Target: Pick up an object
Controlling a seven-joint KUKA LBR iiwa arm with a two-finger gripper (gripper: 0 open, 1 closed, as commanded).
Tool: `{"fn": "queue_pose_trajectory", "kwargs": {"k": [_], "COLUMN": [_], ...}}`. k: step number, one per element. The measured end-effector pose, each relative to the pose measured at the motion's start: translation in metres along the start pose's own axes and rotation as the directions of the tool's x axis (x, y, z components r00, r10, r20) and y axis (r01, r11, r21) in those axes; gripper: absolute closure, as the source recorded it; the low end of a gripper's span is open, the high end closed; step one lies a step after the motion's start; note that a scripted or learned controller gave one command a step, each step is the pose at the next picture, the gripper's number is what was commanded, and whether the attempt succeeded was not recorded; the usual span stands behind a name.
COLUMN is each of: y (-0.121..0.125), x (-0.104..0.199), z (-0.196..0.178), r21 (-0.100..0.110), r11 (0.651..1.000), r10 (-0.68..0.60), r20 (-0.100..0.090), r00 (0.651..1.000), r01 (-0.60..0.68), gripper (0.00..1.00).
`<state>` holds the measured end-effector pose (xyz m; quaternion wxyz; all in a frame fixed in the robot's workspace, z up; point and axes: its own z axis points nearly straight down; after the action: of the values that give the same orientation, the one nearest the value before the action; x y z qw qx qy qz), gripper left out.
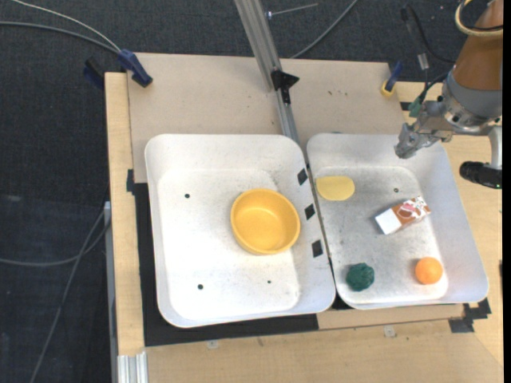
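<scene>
In the right bin (447,174) lie a flat yellow disc (335,187), a small white and red carton (402,215), a dark green ball (360,275) and an orange ball (429,270). A yellow bowl (265,220) sits in the left bin (184,238). My gripper (407,146) hangs over the far right corner of the right bin, above and behind the carton, with nothing visibly held.
A slanted metal pole (259,38) rises from between the bins at the back. Blue clamps (136,66) and a yellow clamp (390,82) grip the board's far edge. Cables run across the dark floor behind.
</scene>
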<state>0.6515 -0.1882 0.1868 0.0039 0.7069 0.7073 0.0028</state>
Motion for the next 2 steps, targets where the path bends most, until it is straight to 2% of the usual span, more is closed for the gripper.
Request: {"fn": "queue_pose_trajectory", "kwargs": {"k": [1,2], "y": [0.003,0.005], "x": [-0.004,-0.004], "z": [-0.048,-0.081], "r21": [-0.001,0.000], "r11": [1.000,1.000], "r10": [0.000,-0.001], "r20": [0.000,0.000], "r00": [1.000,1.000], "r01": [0.000,0.001], "gripper": [1.00,1.00]}}
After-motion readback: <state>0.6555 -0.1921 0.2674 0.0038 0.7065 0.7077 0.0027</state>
